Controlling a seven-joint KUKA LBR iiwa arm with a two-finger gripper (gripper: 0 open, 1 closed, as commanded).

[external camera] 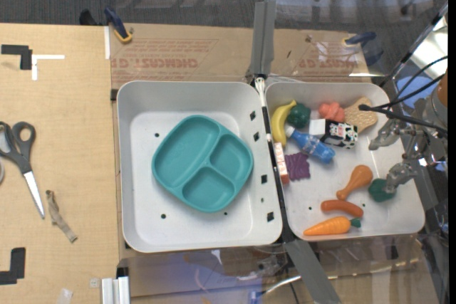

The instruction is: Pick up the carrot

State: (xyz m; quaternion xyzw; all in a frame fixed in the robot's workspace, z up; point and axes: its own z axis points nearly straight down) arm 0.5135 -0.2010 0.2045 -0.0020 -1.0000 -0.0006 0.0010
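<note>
The orange carrot [328, 226] with a green stem lies below-left of the gripper [390, 153], whose fingers stand apart.

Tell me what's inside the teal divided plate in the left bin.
The teal plate shows three compartments with bare teal bottoms. It lies flat in the left bin, so whatever is beneath it is covered.

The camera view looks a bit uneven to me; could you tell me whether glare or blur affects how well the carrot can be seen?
In the camera view, the carrot is sharp and evenly lit in the right bin, casting a soft shadow; the strongest glare sits at the right edge above the gripper, whose metal parts look slightly soft; the teal plate shows no harsh reflection.
</note>
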